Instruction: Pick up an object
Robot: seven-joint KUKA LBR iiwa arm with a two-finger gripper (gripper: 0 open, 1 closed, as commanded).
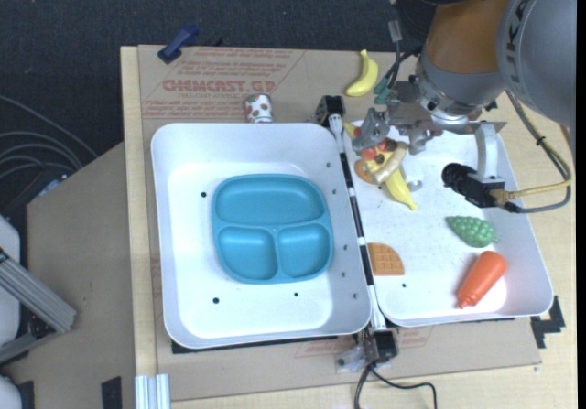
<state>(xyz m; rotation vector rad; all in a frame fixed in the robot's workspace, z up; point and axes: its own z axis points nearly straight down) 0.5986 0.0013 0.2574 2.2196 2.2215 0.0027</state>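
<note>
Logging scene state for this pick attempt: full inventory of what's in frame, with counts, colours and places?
bins: 2, white, side by side on the bench
divided plate: 1, blue, in the left bin
pizza slice: 1, tan with red topping, top left of the right bin, under the gripper
bananas: 2, yellow, one in the right bin beside the pizza slice, one on the board above the bins
leafy vegetable: 1, green, right side of the right bin
carrot: 1, orange, lower right of the right bin
waffle: 1, brown, lower left of the right bin
board: 1, tan with red print, under the bins
gripper: 1, grey metal, over the pizza slice
arm: 1, grey with orange band, entering from the right
</note>
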